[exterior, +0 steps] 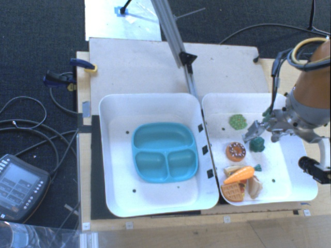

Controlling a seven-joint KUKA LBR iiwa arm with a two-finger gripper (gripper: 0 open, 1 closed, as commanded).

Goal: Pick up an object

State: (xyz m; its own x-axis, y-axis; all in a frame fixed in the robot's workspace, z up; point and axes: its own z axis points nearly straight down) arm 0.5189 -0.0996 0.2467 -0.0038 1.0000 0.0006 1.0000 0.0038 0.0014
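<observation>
The counter (139, 61) carries two white bins side by side. The left bin (116, 133) holds a blue divided plate (164, 151). The right bin (295, 174) holds toy food, crowded toward its near-left corner: green broccoli (238, 121), a donut (236, 151), a carrot (239, 174), a waffle (232, 191). The gripper (257, 133) hangs just above a dark green piece (257, 145), probably targeting it; whether its fingers are apart or together, I cannot tell.

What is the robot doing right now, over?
Gripper low in the right bin, by a dark green toy. Nothing seen held. Donut, carrot, waffle close together nearby. Blue tray in left bin.
</observation>
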